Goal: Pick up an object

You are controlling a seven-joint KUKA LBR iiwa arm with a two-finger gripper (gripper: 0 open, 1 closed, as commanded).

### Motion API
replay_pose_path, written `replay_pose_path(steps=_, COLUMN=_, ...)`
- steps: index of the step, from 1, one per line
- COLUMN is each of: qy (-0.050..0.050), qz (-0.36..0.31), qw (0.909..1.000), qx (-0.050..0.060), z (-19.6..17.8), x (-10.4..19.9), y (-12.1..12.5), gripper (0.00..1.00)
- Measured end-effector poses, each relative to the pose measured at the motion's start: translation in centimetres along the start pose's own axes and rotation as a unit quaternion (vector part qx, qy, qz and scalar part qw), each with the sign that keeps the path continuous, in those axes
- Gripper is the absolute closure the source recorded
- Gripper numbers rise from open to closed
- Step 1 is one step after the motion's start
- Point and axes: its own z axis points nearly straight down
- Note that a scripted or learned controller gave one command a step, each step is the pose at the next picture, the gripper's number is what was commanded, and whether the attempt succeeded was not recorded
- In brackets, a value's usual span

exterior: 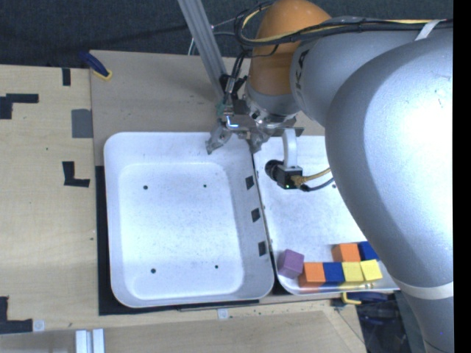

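surface (44, 219): tan wood, black marks along its left part, carries both bins
blocks: all in right bin, near edge, at about 5 o'clock of the view
purple block (291, 262): leftmost of cluster, tilted, just beside divider between bins
orange block (314, 272): just right of purple one, in a row
blue block (333, 271): touching orange block on its right
yellow blocks (361, 271): two, closing the row toward 3 o'clock
second orange block (345, 252): behind the row, touching it
second blue block (367, 251): beside that orange one, partly hidden by arm
left bin (118, 153): white, shallow, speckled floor, four small dark dots, at about 7 o'clock to centre
right bin (309, 212): white, much covered by arm, bare floor between blocks and wrist
arm (390, 123): large grey body filling 3 o'clock side, orange band (283, 20) at 12 o'clock above wrist, black cables looped over it
jaws (234, 142): over far rim of left bin near its far right corner, at about 12 o'clock of that bin; two dark fingers spread apart, nothing between them
jaws vs blocks: well apart, blocks near edge, jaws far edge
grey pole (199, 28): slants from 12 o'clock down toward wrist
blue-yellow clip (97, 65): far left corner of surface, about 11 o'clock
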Motion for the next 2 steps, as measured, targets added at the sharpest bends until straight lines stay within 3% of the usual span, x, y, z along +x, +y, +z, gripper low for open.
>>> replay_pose_path(steps=1, qy=0.001, qz=0.000, qw=1.0000, qx=-0.002, z=-4.49, x=0.39, y=-0.86, gripper=0.00)
replay_pose_path(steps=2, qy=0.000, qz=0.000, qw=1.0000, qx=0.000, z=-4.18, x=0.33, y=-0.92, gripper=0.00)
